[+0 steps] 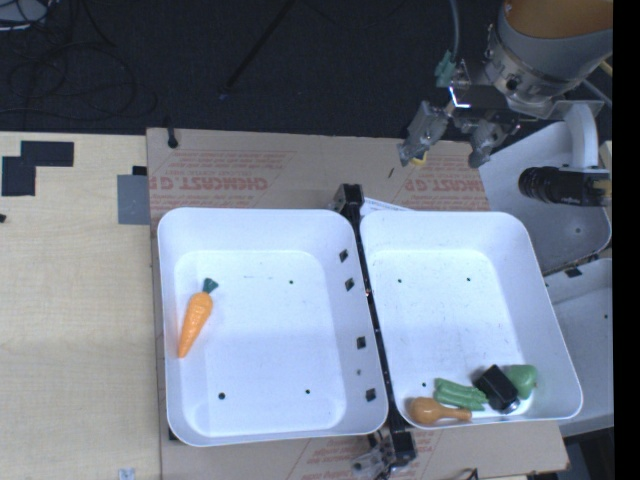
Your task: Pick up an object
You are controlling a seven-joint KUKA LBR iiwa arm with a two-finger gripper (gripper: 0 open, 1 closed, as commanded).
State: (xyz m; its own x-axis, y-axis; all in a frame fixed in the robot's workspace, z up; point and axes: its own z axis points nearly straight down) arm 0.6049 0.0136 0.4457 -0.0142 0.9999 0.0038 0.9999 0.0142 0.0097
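Gripper (pixel 447 146) hangs above the cardboard sheet (pixel 270 173), beyond the far rim of the right bin (pixel 545 298), well apart from everything in either bin. Its two fingers are spread with a clear gap and nothing between them; left fingertip (pixel 415 151) carries a yellowish pad. Arm (pixel 545 38) comes in from the upper right, orange band at the top, grey wrist below it. All right-bin contents are bunched in that bin's near right corner: an orange-tan pear-like piece (pixel 437 411) against the near wall, a green bean pod (pixel 461 395) just beside it and touching or almost touching, a small black block (pixel 497 388) lying partly over the pod's right end, and a green rounded piece (pixel 522 376) tucked behind the block against the right wall. The block and the bin walls crowd that cluster; the items overlap, so exact contact can't be resolved. Left bin (pixel 165 268) holds one toy carrot (pixel 195 318), lying near its left wall, green top pointing away from the camera, free space all round it. A black divider strip (pixel 362 308) with clips runs between the two bins. Cables (pixel 60 28) lie on the dark floor beyond the bench.
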